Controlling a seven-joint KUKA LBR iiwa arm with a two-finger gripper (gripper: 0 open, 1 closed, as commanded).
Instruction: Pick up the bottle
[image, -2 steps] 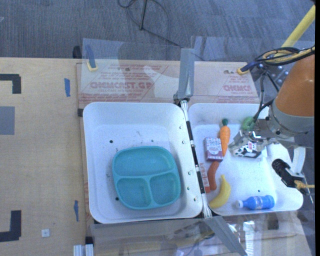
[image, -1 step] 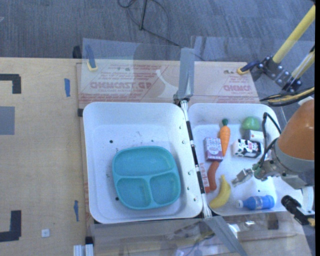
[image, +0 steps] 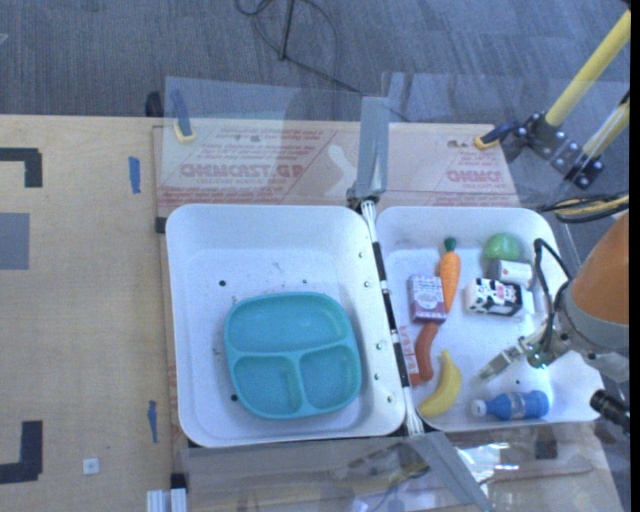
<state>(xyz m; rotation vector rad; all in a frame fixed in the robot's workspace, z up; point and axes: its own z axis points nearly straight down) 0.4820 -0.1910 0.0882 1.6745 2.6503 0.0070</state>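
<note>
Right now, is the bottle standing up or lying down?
Lying down. The bottle rests on its side on the right bin's floor, white cap toward the banana, blue body pointing right.

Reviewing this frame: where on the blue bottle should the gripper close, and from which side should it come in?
Probably across the body of the bottle, coming from above. It lies on its side near the front edge of the right bin, white cap toward the banana, so its long axis runs left to right; fingers closing front to back would span its narrow width. The gripper is just above it.
</note>
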